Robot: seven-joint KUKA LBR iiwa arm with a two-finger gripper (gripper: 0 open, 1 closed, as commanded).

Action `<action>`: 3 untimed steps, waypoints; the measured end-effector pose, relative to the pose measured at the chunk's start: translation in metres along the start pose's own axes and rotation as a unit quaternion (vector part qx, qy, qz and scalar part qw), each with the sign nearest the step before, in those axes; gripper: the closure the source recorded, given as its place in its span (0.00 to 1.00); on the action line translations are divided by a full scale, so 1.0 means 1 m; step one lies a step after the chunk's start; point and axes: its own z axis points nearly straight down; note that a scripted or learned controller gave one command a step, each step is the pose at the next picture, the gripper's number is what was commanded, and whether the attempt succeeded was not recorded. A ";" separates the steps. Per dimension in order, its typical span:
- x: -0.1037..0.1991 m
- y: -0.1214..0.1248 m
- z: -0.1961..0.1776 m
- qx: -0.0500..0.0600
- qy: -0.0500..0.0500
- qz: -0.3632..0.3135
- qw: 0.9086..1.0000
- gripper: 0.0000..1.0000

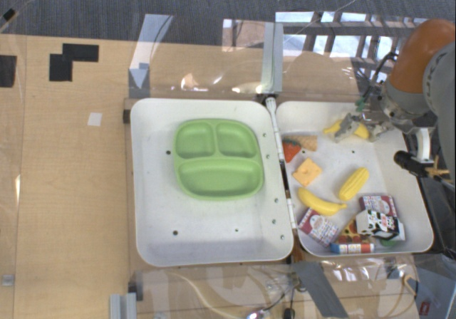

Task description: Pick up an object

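My gripper is low over the back of the right bin, reaching in from the right below the arm's orange band. A small yellow toy lies right at the gripper's tip, with more yellow showing on its other side; whether it is held is unclear. Further forward in the same bin lie an orange cheese wedge, a corn cob and a banana.
The left bin holds a green divided plate. The right bin also has a red-orange piece, two small printed cartons and a red-blue marker. A metal divider separates the bins.
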 end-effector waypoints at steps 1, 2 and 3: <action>-0.003 0.001 -0.012 -0.003 -0.004 -0.001 1.000 1.00; -0.003 0.002 -0.012 -0.004 -0.004 -0.001 1.000 0.00; 0.046 0.004 -0.007 -0.003 -0.003 -0.020 1.000 0.00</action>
